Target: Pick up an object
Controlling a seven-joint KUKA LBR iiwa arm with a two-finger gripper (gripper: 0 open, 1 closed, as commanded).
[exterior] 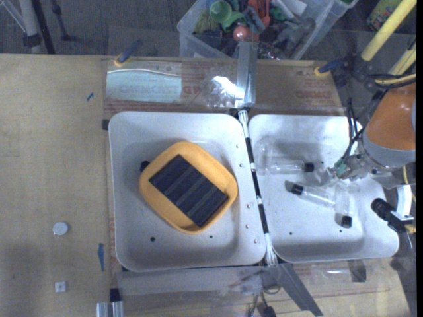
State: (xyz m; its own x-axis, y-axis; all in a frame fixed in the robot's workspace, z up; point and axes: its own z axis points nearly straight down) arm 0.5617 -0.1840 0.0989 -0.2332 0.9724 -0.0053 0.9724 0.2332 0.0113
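Fingers (344,177) over right bin (291,243) — yellow object (188,187) in left bin (125,177), well apart

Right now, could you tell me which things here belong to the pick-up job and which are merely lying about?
Belonging to the job:
- yellow object with dark ribbed top, in the left bin
- clear tubes with black caps, in the right bin
- arm over the right bin

Lying about:
- crate of toys behind the bins
- small grey disc on the bench

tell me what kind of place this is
Probably a robot lab grasping bench: two white bins side by side, a grey-and-orange arm reaching in, and a clear tub of toys behind.
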